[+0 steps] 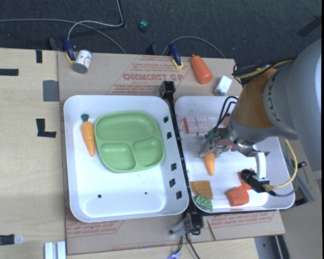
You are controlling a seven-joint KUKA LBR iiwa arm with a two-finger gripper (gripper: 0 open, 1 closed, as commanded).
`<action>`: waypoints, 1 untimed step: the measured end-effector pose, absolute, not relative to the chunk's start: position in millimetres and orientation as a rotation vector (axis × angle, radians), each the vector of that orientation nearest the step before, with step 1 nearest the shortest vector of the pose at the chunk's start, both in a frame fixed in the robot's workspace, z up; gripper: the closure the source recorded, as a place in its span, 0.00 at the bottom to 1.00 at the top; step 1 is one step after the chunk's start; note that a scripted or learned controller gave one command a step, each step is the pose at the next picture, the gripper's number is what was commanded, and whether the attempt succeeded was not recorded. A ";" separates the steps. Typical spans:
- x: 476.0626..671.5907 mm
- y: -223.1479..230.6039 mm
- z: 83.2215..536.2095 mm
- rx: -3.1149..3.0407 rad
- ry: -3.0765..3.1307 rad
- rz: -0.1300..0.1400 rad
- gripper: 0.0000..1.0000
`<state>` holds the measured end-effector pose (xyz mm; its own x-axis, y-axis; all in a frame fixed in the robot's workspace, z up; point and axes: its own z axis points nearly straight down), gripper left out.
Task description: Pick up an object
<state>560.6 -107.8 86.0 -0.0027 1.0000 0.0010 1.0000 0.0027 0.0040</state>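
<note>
Two white bins sit side by side on the bench. The left bin holds one green plate with three sections and one toy carrot lying just beside the plate's left edge. The front part of that bin is bare white floor with lots of room.

The right bin holds four small toys: one little orange carrot near the middle, one waffle-like square near the front left corner, one green lumpy piece touching the front wall, and one red-orange block near the front right.

The gripper hangs right above the little orange carrot, at its top end. Whether it is grasping the carrot or is let go, I cannot tell. The big grey arm covers the back right part of that bin.

Outside the bins, past the back walls, one orange bottle shape, one white cube and one small can lie on the cardboard
</note>
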 end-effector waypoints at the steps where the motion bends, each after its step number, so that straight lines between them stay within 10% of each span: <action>1: 490.0 -49.7 184.0 2.220 2.225 -0.001 1.00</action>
